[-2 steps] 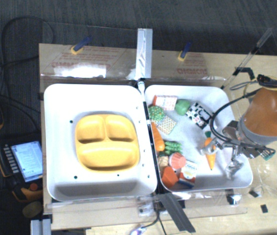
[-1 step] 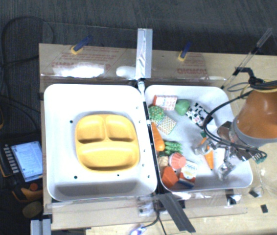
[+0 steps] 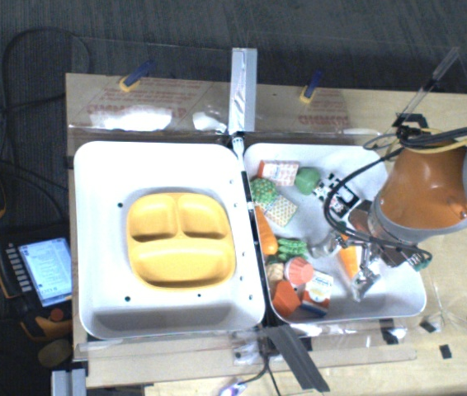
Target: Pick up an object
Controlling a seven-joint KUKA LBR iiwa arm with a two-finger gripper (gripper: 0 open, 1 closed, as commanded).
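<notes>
Nearest the lens, the wooden surface [image 3: 431, 106] carries two white bins. One yellow three-compartment tray [image 3: 181, 238] lies in the left bin [image 3: 93, 221]. Roughly ten toy foods crowd the right bin [image 3: 398, 299], mostly on its left side: one carrot [image 3: 266, 233] with its long axis running near to far, a red cup [image 3: 299, 271], a green ball [image 3: 306, 180]. Whether the gripper [image 3: 364, 280] is apart or together I cannot tell; an orange piece [image 3: 347, 260] sits just beside it. Dark carpet [image 3: 217, 15] surrounds the bench.

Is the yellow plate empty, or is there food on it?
Empty. The yellow plate lies flat in the left bin, its three sections bare. The toy food is piled in the right bin.
</notes>
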